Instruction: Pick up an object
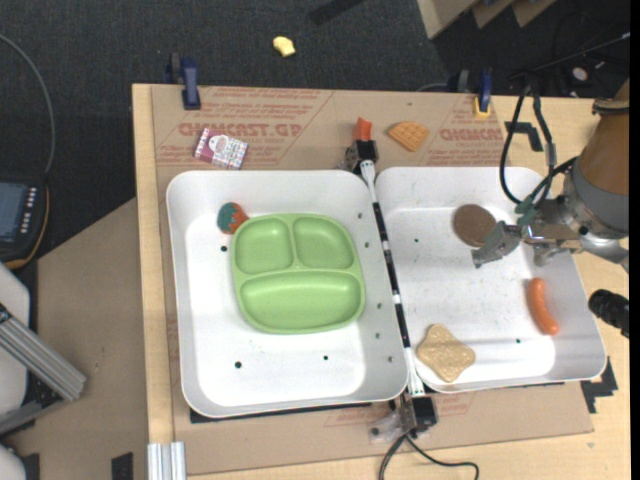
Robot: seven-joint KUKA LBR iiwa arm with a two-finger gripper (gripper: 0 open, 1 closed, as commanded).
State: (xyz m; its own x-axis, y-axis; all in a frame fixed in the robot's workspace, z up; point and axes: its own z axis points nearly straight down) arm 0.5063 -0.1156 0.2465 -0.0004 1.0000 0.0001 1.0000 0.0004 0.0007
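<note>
The right bin point(570, 368) holds a brown round disc point(470, 223) near its back, an orange sausage-shaped piece point(543, 306) at the right, and a tan waffle-like cracker point(444, 353) at the front left. My gripper point(520, 248) hangs over the right bin just right of the brown disc, reaching in from the right. It is open, with one grey finger point(492, 249) beside the disc and nothing between the fingers. In the left bin point(200, 358) a small red and teal object point(232, 217) lies against the back left corner of a green divided plate point(296, 272).
On the cardboard behind the bins lie a tan cracker point(407, 135), a pink and white card point(221, 148) and an orange-capped clip point(362, 130). Blue clamps point(188, 82) hold the board's back edge. A yellow bit point(284, 45) lies on the dark floor.
</note>
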